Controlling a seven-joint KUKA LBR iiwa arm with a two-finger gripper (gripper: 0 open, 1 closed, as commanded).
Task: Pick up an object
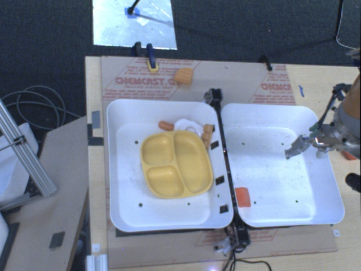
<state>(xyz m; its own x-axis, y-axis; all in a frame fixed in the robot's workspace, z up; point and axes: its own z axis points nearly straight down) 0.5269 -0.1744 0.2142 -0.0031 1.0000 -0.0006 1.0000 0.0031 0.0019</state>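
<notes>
A yellow divided plate (pixel 176 164) lies in the left bin (pixel 121 205). Just behind it are a small orange sausage-shaped piece (pixel 166 126), a white object (pixel 188 125) and a small brown piece (pixel 207 134) near the divider. A small orange block (pixel 242 196) rests in the right bin (pixel 321 208), at its front left. My gripper (pixel 296 147) hangs over the right side of the right bin, pointing left, far from the orange block. Nothing is seen held in it.
A tan block (pixel 184 75) sits on the bench behind the left bin, beside a blue and yellow clamp (pixel 151 58). A shiny sheet (pixel 134 16) lies further back. Black clips (pixel 220 179) line the divider between the bins. Cables lie at the left.
</notes>
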